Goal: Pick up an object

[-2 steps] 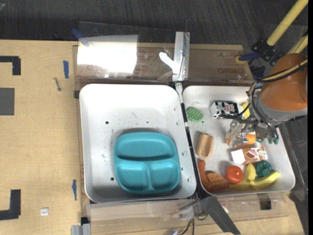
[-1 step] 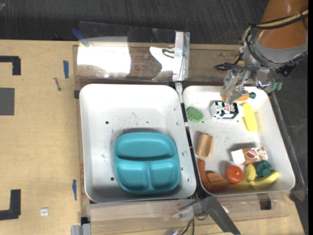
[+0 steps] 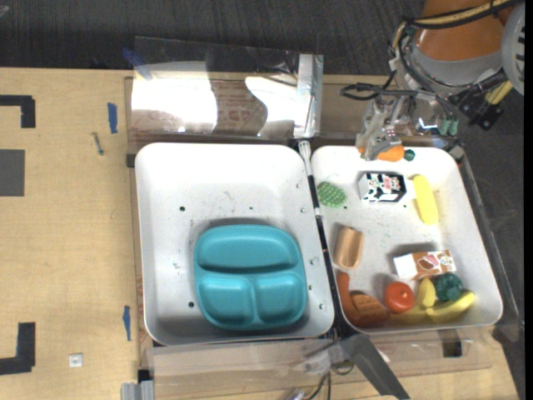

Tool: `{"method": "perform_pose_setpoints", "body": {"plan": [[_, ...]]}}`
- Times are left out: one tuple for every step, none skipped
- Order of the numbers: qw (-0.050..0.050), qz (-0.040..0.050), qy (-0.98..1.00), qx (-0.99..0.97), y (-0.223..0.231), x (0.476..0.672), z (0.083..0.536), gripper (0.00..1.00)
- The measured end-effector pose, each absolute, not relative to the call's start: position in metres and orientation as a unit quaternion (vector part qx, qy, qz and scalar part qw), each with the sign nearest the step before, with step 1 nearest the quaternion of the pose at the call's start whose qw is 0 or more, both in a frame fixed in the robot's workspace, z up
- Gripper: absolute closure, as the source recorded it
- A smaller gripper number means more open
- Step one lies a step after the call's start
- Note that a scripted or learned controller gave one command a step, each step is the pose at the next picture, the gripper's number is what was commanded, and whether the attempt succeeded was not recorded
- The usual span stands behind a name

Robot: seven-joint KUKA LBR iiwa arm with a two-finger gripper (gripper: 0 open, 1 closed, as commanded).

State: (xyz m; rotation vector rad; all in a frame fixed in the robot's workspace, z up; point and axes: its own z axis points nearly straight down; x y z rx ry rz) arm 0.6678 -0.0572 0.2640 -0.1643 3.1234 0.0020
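While the arm [image 3: 462, 23] reached in at the upper right of the frame, its gripper [image 3: 385, 138] hung over the far edge of the right bin [image 3: 487, 261], fingers seemingly pinching a small orange piece [image 3: 390, 151], though the grip was hard to make out. Two white bins sat side by side. The left bin [image 3: 158, 190] held one teal tray [image 3: 248, 276]. The right bin held one black-and-white block [image 3: 383, 187], one green disc [image 3: 331, 194], one yellow piece [image 3: 425, 199], one tan cup [image 3: 347, 247], one tomato [image 3: 399, 296], one carton [image 3: 425, 264] and one banana [image 3: 448, 305].
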Motion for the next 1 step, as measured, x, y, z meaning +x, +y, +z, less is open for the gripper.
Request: {"method": "perform_pose_setpoints", "body": {"plan": [[0.001,0.0013,0.999,-0.047,-0.0263,0.6674,0.231,1.0]]}}
